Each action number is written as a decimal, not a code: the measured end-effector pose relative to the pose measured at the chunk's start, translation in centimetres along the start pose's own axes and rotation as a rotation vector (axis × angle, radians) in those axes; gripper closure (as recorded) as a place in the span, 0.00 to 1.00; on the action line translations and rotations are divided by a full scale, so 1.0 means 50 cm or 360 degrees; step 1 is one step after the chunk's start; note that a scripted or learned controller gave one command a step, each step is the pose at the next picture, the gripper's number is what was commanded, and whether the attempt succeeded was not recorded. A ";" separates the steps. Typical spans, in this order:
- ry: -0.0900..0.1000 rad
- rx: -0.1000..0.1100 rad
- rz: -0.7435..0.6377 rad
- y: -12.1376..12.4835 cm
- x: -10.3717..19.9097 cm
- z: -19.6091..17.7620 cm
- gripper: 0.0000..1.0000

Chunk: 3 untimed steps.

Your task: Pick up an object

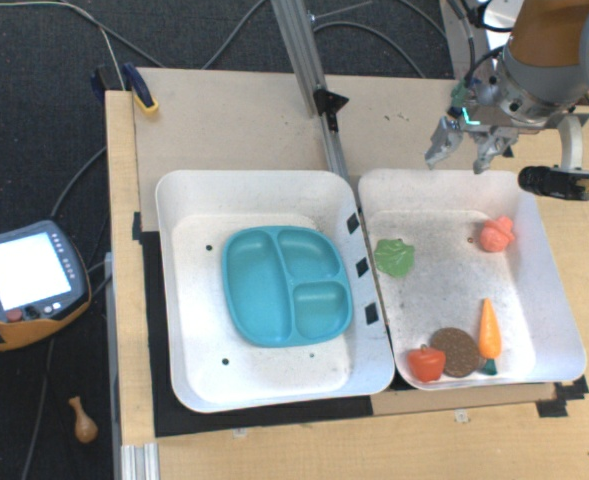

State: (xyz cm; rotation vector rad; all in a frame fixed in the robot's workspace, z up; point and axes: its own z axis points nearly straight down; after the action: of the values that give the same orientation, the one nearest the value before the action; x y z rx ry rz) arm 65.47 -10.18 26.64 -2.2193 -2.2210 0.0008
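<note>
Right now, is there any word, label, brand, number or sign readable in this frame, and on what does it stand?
None can be read.
Handheld control pendant left of the bench: its screen glows blank white, buttons too small to read.
Blue divided tray: no markings.

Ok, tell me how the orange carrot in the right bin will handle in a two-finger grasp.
The carrot looks like smooth moulded plastic, so probably stiff, light and a bit slippery. Its tapered, rounded body may roll or squirt out of a pinch. It lies against the brown disc, which could crowd one finger.
</note>
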 end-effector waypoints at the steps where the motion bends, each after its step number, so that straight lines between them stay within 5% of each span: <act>1: 0.0000 -0.0002 0.0000 0.001 0.000 -0.001 0.00; 3: 0.0001 0.0010 0.0002 -0.001 -0.025 0.219 0.00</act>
State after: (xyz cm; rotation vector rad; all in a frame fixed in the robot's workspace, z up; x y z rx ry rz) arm 65.43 -11.42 15.68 -2.2176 -2.2159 0.0076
